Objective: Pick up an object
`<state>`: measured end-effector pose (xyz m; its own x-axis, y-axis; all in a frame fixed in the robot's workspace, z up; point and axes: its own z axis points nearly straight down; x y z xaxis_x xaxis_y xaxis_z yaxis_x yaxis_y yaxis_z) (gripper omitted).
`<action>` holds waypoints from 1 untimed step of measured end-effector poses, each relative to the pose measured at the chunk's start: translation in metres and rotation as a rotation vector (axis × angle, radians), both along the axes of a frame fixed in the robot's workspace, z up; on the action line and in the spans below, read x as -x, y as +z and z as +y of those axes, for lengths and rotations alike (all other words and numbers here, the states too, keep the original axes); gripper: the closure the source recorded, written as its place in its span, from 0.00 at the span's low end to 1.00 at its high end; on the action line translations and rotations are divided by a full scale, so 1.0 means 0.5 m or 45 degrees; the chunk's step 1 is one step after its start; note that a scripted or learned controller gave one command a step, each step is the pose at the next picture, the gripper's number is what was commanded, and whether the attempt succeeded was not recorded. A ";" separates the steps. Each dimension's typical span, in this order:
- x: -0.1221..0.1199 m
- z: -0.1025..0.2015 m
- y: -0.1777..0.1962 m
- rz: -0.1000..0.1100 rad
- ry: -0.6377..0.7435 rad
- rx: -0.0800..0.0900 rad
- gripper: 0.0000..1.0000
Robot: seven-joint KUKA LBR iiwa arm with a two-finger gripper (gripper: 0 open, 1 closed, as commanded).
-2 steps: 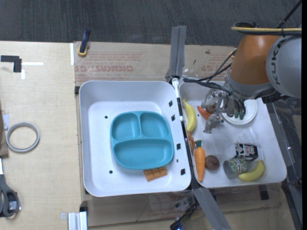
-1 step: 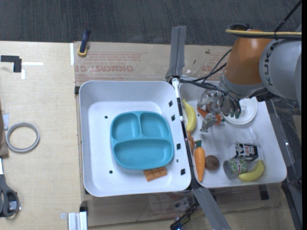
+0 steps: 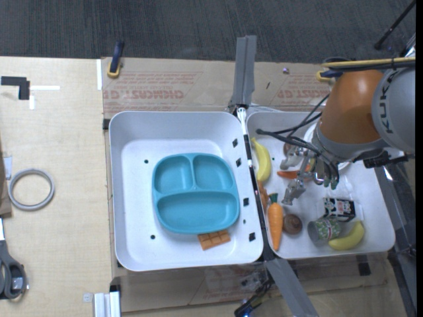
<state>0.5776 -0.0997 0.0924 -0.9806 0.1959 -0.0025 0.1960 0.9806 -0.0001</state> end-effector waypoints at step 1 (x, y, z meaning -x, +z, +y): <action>-0.023 -0.012 0.000 -0.002 -0.232 0.000 0.00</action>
